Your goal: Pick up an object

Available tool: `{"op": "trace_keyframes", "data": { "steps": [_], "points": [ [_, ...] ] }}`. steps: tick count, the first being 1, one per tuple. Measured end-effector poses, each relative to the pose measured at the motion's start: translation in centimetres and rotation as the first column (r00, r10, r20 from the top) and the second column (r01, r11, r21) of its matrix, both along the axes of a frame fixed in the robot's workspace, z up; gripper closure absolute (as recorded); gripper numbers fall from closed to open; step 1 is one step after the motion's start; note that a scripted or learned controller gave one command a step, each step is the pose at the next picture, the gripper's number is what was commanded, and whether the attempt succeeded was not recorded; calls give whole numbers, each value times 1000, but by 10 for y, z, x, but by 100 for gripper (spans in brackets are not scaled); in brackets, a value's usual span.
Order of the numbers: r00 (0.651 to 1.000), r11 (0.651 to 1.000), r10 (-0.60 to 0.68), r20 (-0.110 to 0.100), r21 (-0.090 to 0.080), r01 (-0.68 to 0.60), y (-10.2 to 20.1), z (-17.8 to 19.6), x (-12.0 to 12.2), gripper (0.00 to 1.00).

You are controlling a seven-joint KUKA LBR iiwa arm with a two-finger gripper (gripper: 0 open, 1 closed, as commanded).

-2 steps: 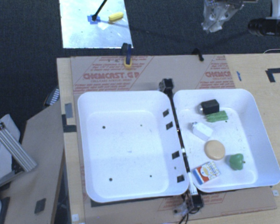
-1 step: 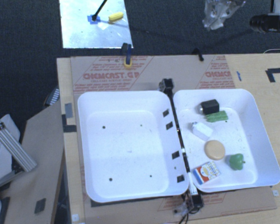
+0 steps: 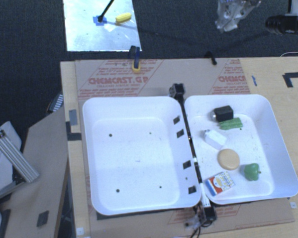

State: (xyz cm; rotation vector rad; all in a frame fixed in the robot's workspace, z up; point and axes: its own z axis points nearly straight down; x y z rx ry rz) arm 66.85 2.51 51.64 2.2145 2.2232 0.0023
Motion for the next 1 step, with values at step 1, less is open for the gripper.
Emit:
{"op": "trace_keyframes", "data": {
  "steps": [1],
  "points": [
    [1000,1000,-3,0,0,3,-3,6,0,100]
  ]
}}
